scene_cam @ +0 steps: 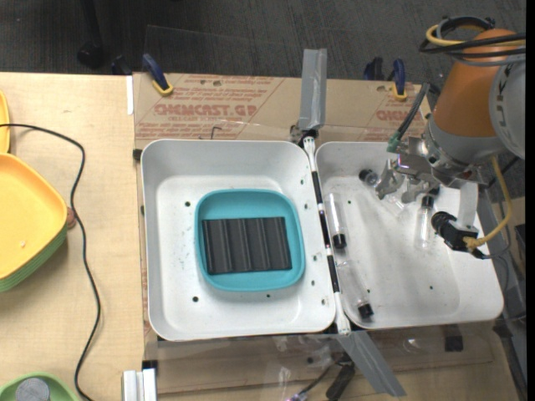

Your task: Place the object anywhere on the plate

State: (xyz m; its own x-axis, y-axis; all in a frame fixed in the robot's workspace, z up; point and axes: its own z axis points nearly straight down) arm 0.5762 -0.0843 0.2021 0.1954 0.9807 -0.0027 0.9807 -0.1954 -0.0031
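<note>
Your hand [407, 189] is hovering at the right bin's [468, 299] one o'clock; grip state cannot be told. The teal plate [249, 241] is sitting centred in the left bin [167, 224].

Single fixed overhead view, slanting down on both bins [159, 249], arm [472, 98] at right.

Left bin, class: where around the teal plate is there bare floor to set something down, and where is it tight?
Bare floor flanks the teal plate inside the left bin, widest by its left wall. Tightest: between the plate and the divider.
</note>
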